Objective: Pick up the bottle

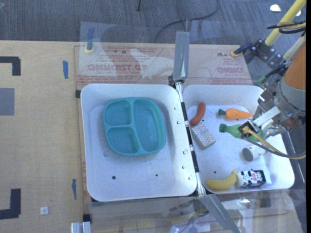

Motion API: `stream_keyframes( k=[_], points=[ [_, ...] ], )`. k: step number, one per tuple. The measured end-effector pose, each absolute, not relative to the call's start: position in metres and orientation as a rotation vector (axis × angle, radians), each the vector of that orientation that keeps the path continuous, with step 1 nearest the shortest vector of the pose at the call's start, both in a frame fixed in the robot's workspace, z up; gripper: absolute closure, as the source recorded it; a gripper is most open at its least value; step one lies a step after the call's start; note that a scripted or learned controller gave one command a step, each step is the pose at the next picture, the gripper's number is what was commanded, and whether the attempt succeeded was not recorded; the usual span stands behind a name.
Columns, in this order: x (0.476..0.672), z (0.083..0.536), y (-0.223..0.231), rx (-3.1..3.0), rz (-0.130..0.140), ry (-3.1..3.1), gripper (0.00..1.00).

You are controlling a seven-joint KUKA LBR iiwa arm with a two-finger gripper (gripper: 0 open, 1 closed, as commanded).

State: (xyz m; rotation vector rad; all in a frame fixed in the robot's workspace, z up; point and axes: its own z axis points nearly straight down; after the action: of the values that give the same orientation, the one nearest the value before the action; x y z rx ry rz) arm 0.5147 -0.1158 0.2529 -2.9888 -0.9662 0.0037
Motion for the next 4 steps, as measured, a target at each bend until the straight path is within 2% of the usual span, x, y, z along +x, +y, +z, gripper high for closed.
stream_keyframes(
  k=[1, 2, 3, 4],
  points=[
    [0.485, 0.271, -0.073, -3.124, 0.006, -0.324, 1.00],
    [0.536, 0.277, -0.049, -3.078, 0.004, -0.624, 1.00],
    [0.479, 0.294, -0.052, -3.093, 0.007, -0.534, 1.00],
    [0.479, 0.294, -0.051, -3.093, 0.007, -0.537, 0.00]
  ],
)
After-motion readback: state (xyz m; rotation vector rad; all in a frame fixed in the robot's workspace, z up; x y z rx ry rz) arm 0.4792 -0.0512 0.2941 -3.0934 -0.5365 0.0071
